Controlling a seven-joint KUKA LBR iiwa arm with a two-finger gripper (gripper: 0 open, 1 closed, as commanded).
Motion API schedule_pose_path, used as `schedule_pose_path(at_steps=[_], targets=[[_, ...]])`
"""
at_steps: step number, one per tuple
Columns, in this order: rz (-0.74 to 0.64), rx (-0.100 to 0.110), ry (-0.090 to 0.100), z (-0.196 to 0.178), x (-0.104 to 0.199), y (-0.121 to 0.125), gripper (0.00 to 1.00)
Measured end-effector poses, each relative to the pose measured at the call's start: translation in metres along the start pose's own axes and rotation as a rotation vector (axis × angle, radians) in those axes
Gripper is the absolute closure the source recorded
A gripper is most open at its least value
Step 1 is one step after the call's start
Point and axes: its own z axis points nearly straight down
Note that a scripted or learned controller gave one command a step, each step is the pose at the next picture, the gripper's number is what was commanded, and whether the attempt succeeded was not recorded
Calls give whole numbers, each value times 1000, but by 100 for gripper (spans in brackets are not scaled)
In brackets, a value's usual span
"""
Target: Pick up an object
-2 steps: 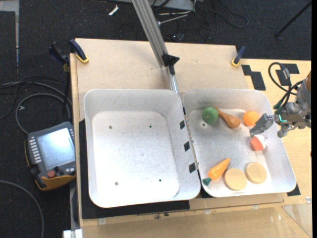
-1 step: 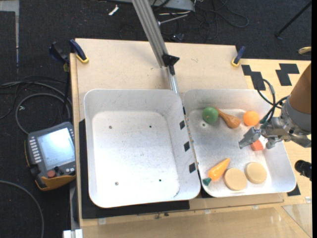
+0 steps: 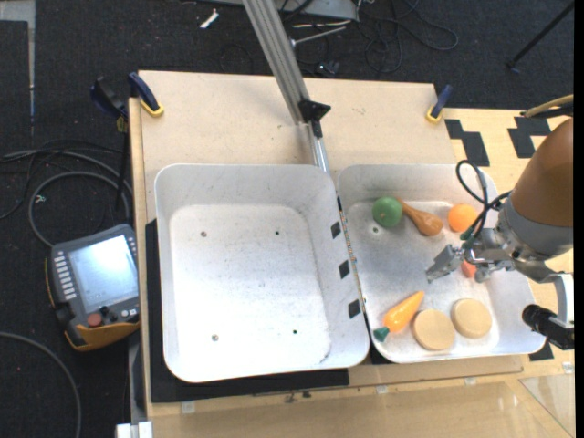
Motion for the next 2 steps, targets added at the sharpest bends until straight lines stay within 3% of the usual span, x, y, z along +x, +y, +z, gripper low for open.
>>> schedule_pose_path(at_steps=[1,2], targets=[[1,0,0,44,-2,-2,0],[0,-6,-2,31,-3,0,100]])
